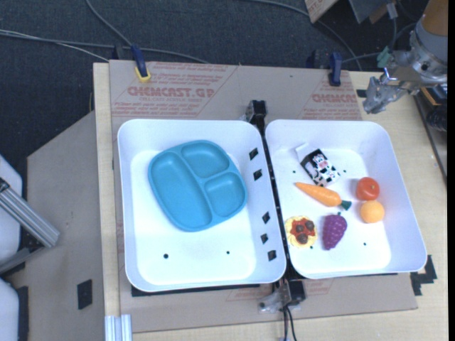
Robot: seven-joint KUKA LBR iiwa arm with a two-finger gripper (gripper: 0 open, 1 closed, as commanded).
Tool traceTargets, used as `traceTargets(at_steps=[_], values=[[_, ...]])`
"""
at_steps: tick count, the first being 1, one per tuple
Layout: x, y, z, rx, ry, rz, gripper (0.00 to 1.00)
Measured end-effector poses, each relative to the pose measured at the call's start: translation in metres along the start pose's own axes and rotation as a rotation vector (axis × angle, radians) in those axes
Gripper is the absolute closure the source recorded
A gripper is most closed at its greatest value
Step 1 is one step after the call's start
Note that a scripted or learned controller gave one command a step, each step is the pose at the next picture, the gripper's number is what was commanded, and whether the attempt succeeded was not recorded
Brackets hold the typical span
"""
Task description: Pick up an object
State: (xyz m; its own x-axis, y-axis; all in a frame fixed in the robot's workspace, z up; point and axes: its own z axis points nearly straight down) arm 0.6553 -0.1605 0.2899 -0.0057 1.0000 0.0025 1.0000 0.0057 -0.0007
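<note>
- Two shallow white bins sit side by side on the cardboard-topped counter (185,84); the left bin (142,261) carries a blue plastic divided plate (197,184), the right bin (398,247) the small toys.
- Grey arm with its claw (378,96) hangs at the upper right, outside the right bin's far corner and well apart from every toy; whether the claw is apart or together I cannot tell, and nothing is seen in it.
- Likely targets cluster mid-bin: an orange plastic carrot (318,194), a purple grape bunch (334,231), a black-and-white cow-patterned carton (318,166), a round pizza-like disc (301,230), a red tomato (367,188) and an orange fruit (371,212).
- Risk, as I judge it: tomato and orange fruit touch, carrot lies just beside the carton, so a descent could nudge a neighbour or close on two; round toys may roll away.
</note>
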Motion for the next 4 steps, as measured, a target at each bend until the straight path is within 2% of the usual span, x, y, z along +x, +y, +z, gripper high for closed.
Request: traceTargets(at_steps=[1,2,3,4], values=[[0.050,-0.009,0.005,0.001,0.000,0.000,1.00],[0.106,-0.001,0.008,0.001,0.000,0.000,1.00],[0.150,-0.007,0.020,0.002,0.000,0.001,1.00],[0.194,0.000,0.036,0.003,0.000,0.001,1.00]])
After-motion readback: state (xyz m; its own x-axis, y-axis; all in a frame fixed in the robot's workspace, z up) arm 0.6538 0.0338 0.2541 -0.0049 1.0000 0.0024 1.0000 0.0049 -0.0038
